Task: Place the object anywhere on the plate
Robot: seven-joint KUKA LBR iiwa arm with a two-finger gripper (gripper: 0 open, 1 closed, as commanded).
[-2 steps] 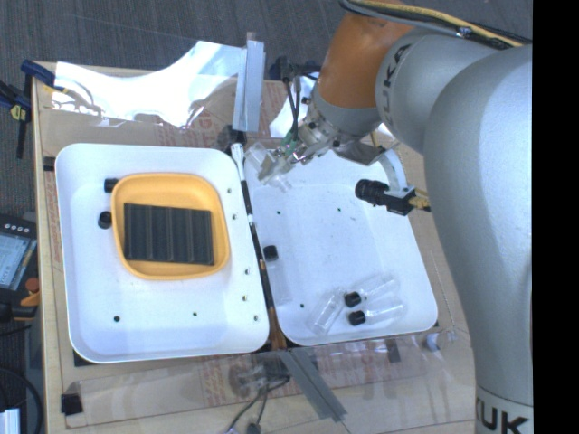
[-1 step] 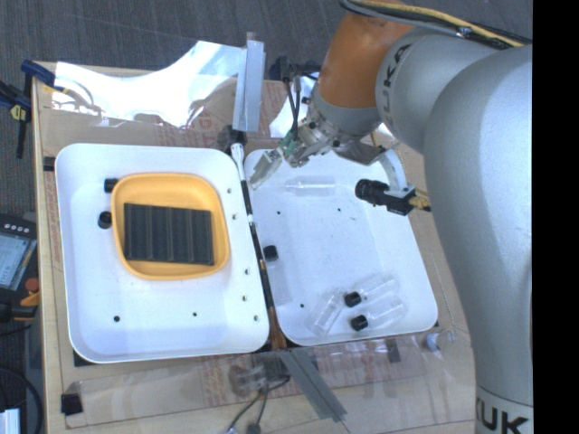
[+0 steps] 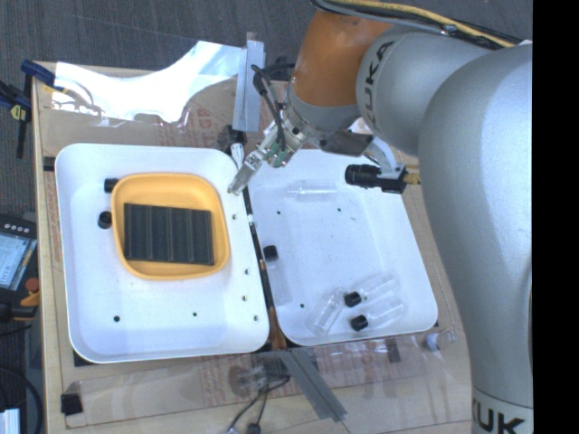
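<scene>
1. A brown wooden bench top [image 3: 181, 380] carries everything; its bare surface shows as a strip along the near edge and at the far left corner.
2. Two shallow white plastic bins sit directly on it, side by side and nearly touching along their inner edges: the left bin [image 3: 154, 333] and the right bin [image 3: 312, 242].
3. A crumpled sheet of clear, shiny plastic film [image 3: 149, 89] lies on the bench behind the left bin.
4. A flat grey metal bracket [image 3: 312, 389] lies on the near strip of the bench, in front of the gap between the bins, beside a thin dark cable [image 3: 253, 414].
</scene>
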